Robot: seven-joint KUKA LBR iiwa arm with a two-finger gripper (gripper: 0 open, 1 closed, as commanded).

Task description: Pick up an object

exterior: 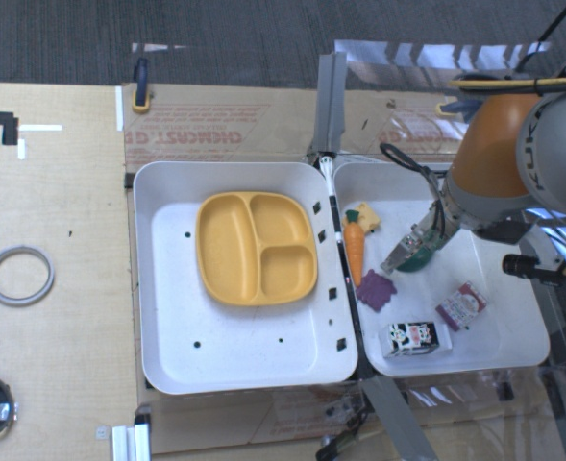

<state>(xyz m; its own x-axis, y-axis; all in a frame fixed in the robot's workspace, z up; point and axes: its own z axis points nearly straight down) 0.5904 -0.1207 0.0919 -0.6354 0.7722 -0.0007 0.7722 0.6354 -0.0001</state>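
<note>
The end effector (pixel 405 254) sits low in the right bin (pixel 513 344), angled down and to the left, and from this slanted overhead angle I cannot tell whether it is apart, together or clamped on anything; nothing is plainly visible in its grasp. A dark green thing (pixel 419 260) lies right at its tip, partly hidden, too obscured to identify. Just beside it, toward the divider, the purple piece (pixel 376 291) lies flat on the bin floor, and the carrot (pixel 355 248) lies lengthwise along the left wall with a small yellow object (pixel 366 218) near its top. The main risk, as I judge it, is crowding: any of these could be the object picked, yet they sit close together near the wall, so a descent aimed at one could nudge a neighbour or jam a tip against the bin side. The purple piece looks thin and flat, likely to slip out of a pinch. The black-and-white carton (pixel 413 337) and the red-and-white packet (pixel 461 305) lie apart near the front, offering easier targets. The yellow divided plate (pixel 257 248) rests in the left bin (pixel 167 286), well apart on the table (pixel 52 353), out of harm's way.
</note>
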